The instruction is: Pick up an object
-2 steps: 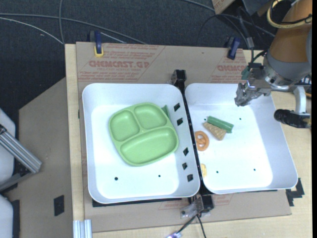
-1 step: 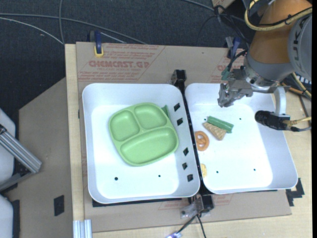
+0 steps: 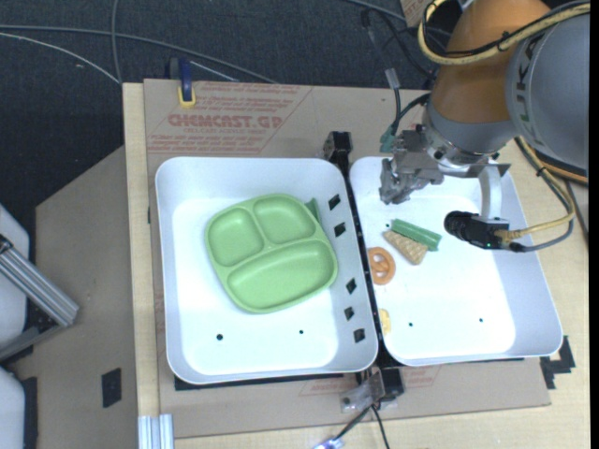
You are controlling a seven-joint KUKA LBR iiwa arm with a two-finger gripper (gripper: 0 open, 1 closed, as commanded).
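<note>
Two shallow white bins are seen side by side on the table, whose bare top near the far edge carries red lettering. The left bin holds a green divided plate, lying flat near the bin's middle and slightly turned, with two small compartments toward the far side and one large compartment toward the near side.

The right bin holds a few small things gathered near its left wall. A green bar-shaped piece is laid at a slant, and a tan wedge-shaped piece lies just beside it on the near side, apparently touching it. A small orange pretzel-shaped piece lies close to the bin's left wall, just nearer than the wedge. A tiny yellowish item is seen against the left wall toward the near corner; what it is cannot be told.

The grey arm with its orange band reaches in over the far part of the right bin. The claw hangs above the bin's far left corner, near the green bar but apart from it. Whether the claw is open or closed cannot be told, and nothing is seen gripped in it.
</note>
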